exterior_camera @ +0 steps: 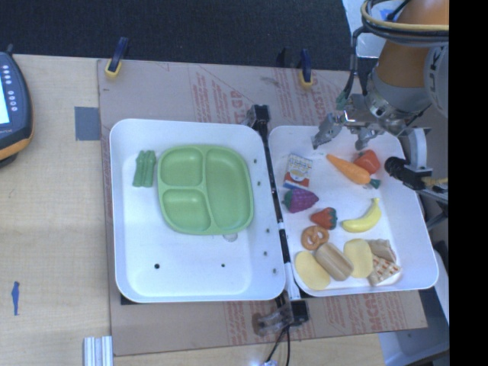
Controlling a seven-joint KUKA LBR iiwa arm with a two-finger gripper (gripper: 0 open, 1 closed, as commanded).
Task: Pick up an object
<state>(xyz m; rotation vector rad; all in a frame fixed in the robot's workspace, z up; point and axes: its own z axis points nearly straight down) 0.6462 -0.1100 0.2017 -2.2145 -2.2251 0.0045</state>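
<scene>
Grey metal fingers of the gripper hang spread and empty over the far end of the right bin, so the reach looks only begun. Nearest lie the carrot and the small carton; either needs a short drop and a squeeze. Far rim and crowded toys leave little room, while the left bin holds a green tray.

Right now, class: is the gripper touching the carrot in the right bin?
Apart. In the camera view, the gripper hangs above the bin's far edge, and bare white bin floor shows between its fingertips and the carrot.
</scene>
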